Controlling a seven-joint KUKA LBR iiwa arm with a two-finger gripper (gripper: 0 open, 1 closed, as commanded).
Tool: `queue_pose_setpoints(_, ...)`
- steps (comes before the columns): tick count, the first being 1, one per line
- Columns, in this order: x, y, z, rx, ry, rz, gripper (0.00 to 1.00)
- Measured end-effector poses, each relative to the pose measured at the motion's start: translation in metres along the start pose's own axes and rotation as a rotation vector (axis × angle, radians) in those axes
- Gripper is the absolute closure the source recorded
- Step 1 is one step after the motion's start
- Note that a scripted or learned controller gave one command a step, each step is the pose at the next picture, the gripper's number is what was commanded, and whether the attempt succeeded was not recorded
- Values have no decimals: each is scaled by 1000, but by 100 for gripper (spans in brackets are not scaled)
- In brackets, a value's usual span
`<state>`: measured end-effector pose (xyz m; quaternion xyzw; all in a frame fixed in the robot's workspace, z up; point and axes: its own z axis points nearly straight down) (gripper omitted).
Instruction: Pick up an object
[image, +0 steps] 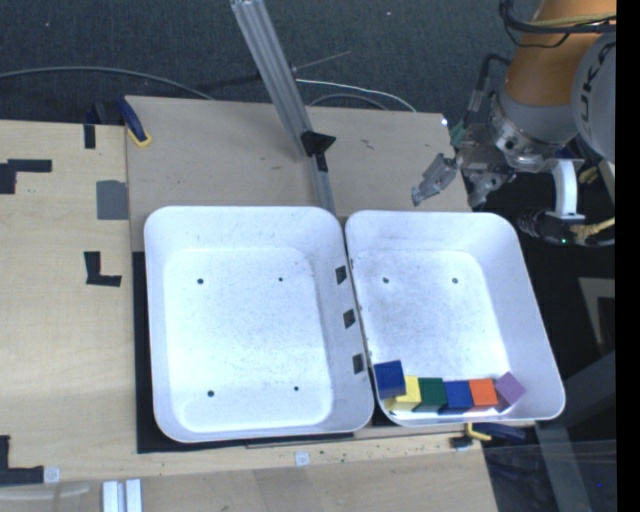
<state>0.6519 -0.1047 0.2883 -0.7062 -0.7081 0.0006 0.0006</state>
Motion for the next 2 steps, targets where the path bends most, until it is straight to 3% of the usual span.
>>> queue_pose_setpoints(1,47,-22,-4,1,1,-3,0)
queue_pose_setpoints(2,90,-127,51,9,1,1,0)
